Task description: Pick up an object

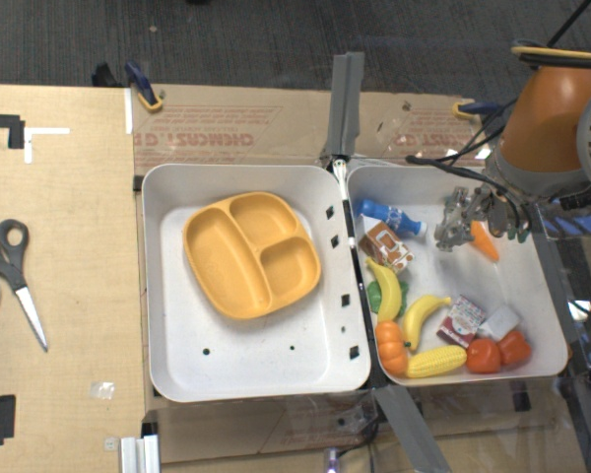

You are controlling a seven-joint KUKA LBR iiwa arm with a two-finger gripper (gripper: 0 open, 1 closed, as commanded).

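Observation:
My gripper [456, 233] hangs over the upper right part of the right bin [544, 294], below the arm's orange band. An orange carrot [485, 242] lies just right of it, close to it or touching; which one I cannot make out. A blue bottle [389, 215] and a brown and white box [387, 247] lie to its left. Further down the bin are two bananas [424, 313], a green pepper [386, 302], an ear of corn [436, 363], an orange fruit [391, 348], red tomatoes [485, 355] and a red and white packet [463, 320].
The left bin [167, 363] holds a yellow divided plate [253, 254]. A grey divider post [345, 106] rises between the bins at the back. Scissors [15, 274] lie on the bench at far left.

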